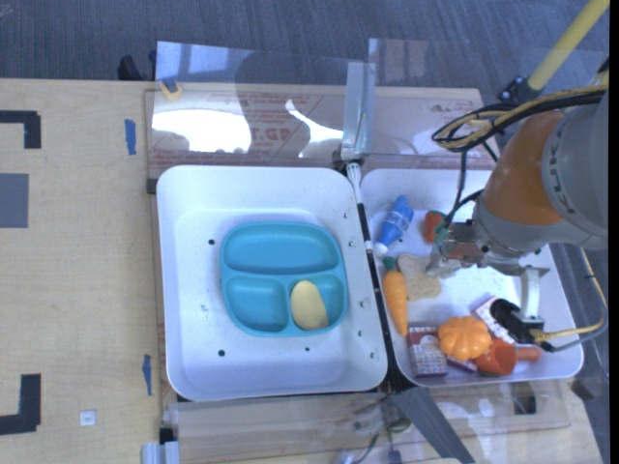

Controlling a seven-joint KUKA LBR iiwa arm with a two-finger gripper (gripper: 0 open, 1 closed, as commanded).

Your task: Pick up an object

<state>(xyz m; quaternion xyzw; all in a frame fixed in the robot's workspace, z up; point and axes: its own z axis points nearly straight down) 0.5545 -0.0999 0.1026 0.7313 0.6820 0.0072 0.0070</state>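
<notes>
My gripper (pixel 443 252) hangs low over the left part of the right bin (pixel 561 288), right above a beige flat piece (pixel 420 276). An orange carrot (pixel 395 299) lies just left of that piece, along the bin's left wall. A blue bottle (pixel 393 222) is at the back left, and a small red-orange item (pixel 432 225) sits close to the gripper's far side. At the front lie an orange pumpkin (pixel 463 337), a red item (pixel 498 358) and a small printed box (pixel 427 350). I see nothing held in the gripper.
The left bin (pixel 184 288) holds a blue divided tray (pixel 280 249) with a yellow oval item (pixel 309 304) in its near right compartment. A clear upright panel (pixel 358 104) stands behind the bins. The grey and orange arm (pixel 532 187) covers the right bin's back right.
</notes>
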